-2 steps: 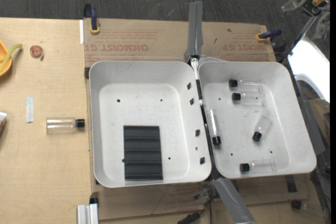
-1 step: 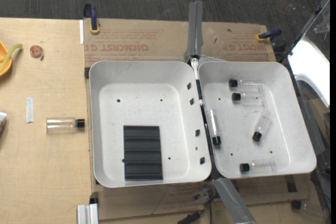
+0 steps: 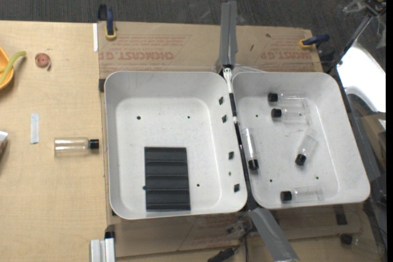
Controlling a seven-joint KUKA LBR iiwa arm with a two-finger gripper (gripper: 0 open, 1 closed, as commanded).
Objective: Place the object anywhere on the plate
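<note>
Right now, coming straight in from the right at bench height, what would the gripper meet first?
Likely the outer wall of the right shallow white bin, then small clear black-capped vials; depth is unclear.

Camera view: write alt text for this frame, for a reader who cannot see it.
Two shallow white bins sit side by side: the right bin holds five clear black-capped vials, the left bin a dark ribbed plate. Another vial lies on the wooden bench left of the bins.
</note>
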